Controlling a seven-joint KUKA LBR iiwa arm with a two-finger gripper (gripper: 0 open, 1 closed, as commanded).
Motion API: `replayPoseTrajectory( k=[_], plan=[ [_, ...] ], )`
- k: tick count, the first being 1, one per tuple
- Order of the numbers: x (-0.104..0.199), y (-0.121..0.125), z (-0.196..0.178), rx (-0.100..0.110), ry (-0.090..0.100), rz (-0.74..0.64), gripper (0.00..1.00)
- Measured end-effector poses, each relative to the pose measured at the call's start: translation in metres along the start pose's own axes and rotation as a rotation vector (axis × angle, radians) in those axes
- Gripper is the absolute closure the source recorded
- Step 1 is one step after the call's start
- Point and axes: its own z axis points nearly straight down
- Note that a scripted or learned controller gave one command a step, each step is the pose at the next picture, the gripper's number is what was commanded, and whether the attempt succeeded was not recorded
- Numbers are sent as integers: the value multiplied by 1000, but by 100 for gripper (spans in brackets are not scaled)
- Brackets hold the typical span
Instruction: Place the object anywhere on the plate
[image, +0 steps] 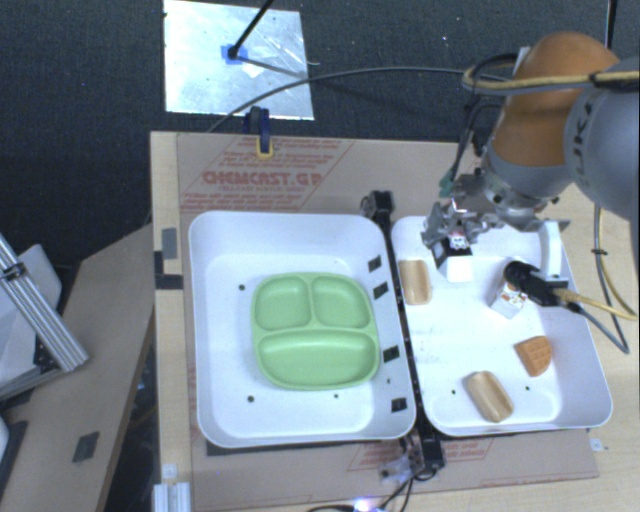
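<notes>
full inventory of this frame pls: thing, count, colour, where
bins: 2, white, side by side on the bench
plate: 1, green, three compartments, in the left bin
bread-like pieces: 3, tan to orange, in the right bin; one by its left wall, one near the front, one toward the right
small white block: 1, right bin, below the gripper
board: 1, brown with red print, under the bins
foil sheet: 1, silver, on the dark floor behind the bench
arm: 1, grey with an orange band, reaching in from the right
gripper: 1, dark, over the back of the right bin
</notes>
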Motion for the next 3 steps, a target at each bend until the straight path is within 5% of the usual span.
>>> replayPoseTrajectory(
  k=[3],
  plan=[
    [154,-57,27,2,0,0,100]
  ],
)
